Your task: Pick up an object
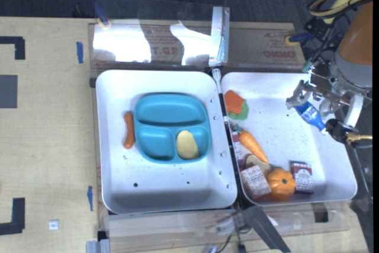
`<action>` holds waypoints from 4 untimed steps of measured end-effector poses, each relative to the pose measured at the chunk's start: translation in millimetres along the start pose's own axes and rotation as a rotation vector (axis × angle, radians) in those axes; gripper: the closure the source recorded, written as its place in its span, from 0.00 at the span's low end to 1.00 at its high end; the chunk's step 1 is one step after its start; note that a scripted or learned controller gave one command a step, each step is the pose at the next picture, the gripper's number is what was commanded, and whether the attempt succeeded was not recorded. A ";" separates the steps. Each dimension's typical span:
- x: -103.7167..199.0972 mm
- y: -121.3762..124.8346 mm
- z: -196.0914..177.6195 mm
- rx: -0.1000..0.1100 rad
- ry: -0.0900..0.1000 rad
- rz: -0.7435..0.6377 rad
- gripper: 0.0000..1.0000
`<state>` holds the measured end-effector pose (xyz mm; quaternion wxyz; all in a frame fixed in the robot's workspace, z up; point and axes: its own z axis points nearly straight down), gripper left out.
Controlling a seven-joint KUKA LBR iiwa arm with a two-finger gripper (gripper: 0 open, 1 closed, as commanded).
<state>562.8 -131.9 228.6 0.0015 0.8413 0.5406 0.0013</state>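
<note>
The arm [355, 50] reaches in over the right bin's [340, 186] far right side, wrist bent downward. Its claw [317, 105] pinches a blue-and-white packet [312, 114], lifted above the bin floor.

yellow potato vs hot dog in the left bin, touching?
Apart. The camera view shows the yellow potato inside the blue tray, and the hot dog on the bin floor outside the tray's left rim.

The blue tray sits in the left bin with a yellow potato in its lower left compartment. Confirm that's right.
Not quite. In the camera view the blue tray does sit in the left bin, but the yellow potato lies in its lower right compartment, not the lower left.
</note>
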 end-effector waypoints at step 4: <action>-0.1 32.2 142.7 0.004 -0.002 0.345 0.00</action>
